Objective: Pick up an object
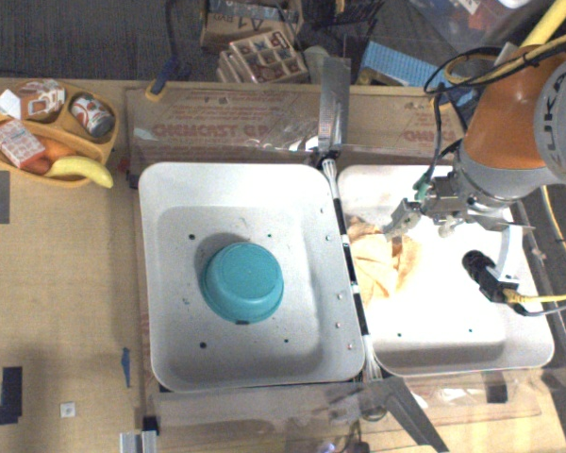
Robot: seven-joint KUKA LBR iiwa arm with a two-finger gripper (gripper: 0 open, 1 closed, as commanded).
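A teal bowl (242,281) lies upside down in the middle of the left white bin (170,206). A crumpled yellow-orange cloth-like thing (382,260) rests against the left wall of the right white bin (453,338). My gripper (402,221) hangs over the upper left part of the right bin, just above and to the right of the yellow thing's top edge. I see nothing held in it. The grey and orange arm (509,130) covers the bin's upper right corner.
A black cable fitting (483,274) with a yellow lead hangs over the right bin's right side. A yellow tray of toy food with a banana (80,168) sits on the bench at the far left. Cardboard (226,121) stands behind the bins.
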